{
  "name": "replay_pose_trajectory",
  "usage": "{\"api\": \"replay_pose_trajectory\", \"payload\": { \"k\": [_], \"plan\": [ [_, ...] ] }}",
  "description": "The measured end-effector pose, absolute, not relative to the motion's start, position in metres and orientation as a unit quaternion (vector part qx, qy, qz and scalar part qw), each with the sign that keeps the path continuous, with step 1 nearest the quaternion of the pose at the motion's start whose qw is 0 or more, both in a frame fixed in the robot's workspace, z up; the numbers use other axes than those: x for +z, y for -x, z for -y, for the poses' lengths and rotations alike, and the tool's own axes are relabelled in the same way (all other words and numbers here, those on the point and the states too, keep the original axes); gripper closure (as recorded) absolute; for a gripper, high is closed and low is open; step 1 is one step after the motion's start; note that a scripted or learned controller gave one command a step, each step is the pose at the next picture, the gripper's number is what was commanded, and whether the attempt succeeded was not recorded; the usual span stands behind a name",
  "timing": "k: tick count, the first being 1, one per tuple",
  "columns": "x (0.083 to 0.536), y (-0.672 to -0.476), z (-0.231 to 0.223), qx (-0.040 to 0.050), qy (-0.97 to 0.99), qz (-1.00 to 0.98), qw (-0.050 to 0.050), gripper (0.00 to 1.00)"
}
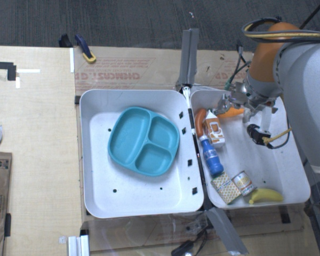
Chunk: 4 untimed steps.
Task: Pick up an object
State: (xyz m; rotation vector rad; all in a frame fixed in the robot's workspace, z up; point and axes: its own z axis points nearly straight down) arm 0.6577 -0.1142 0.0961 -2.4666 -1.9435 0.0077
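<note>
One claw (230, 103), mine, is hanging over the right bin's (288, 159) far end; wrist hardware is hiding its grip, so I cannot tell its state. Just beside it, an orange object (234, 111) is lying half covered. Nearer, a blue bottle (211, 156) is lying beside a small carton (214, 131).

A robotics lab: a wooden counter (32, 121) carries two white bins (90, 159), the arm (304, 84) enters at three o'clock, cables (266, 137) trail, grey carpet (122, 9) at twelve.
</note>
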Motion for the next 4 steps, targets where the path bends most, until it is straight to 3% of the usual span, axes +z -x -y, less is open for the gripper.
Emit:
{"api": "replay_pose_trajectory", "payload": {
  "k": [1,2,3,4],
  "plan": [
    [0.103,-0.656,0.115,0.0063,0.785,0.62,0.003,1.0],
    [0.192,-0.659,0.031,0.0004,0.783,0.622,0.0,1.0],
    [0.191,-0.659,0.032,0.0015,0.783,0.621,0.0,0.0],
    [0.191,-0.635,0.055,0.0021,0.847,0.532,0.0,0.0]
  ]
}}
